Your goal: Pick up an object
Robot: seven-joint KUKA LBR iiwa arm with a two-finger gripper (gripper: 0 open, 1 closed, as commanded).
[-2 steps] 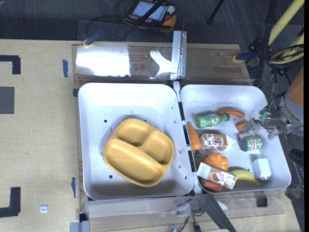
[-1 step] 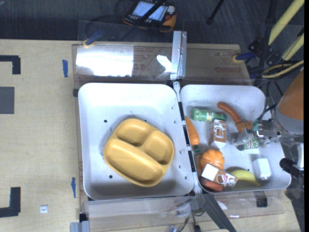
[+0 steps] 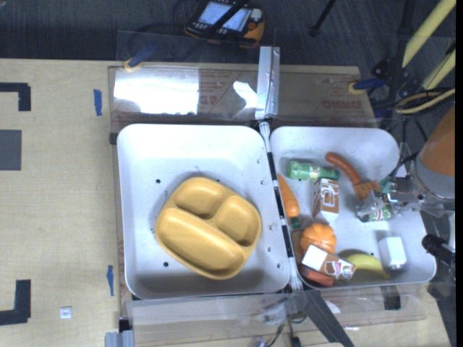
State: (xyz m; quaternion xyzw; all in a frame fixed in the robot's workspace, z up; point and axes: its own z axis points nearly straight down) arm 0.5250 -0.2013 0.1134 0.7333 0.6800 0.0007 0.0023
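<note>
Lighting: even, bright overhead light falling; glare washing out the clear panel (image 3: 173, 92) behind the bins; slight softness blurring fine detail throughout.

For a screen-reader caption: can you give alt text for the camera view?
Two white bins side by side: the left bin holds a yellow divided tray; the right bin holds a green bottle, carrot, banana and small boxes. The gripper hangs at its right side.
</note>
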